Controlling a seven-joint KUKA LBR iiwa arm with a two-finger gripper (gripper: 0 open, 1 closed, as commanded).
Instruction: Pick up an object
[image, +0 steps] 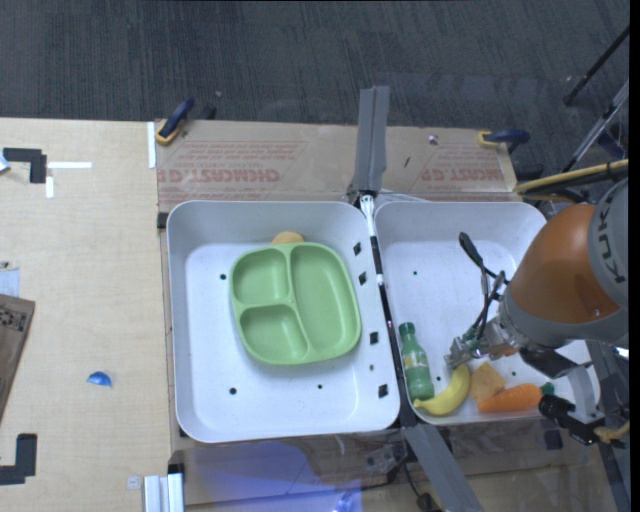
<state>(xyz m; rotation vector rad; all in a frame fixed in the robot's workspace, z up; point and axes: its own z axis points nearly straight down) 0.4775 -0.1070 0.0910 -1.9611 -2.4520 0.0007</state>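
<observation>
The arm (565, 275) reaches into the right bin (440, 225) from the right, its bulk covering that bin's right side. The left bin (190, 330) holds a green divided plate (295, 302), with a small yellow thing (288, 238) peeking from behind its far edge. The gripper (468, 348) sits low over the right bin's front corner; whether it is open or closed cannot be made out. Just beside it lie a carrot (510, 399), a banana (449, 392), a green bottle (415, 362) against the bin's left wall, and an orange-tan chunk (486, 380).
</observation>
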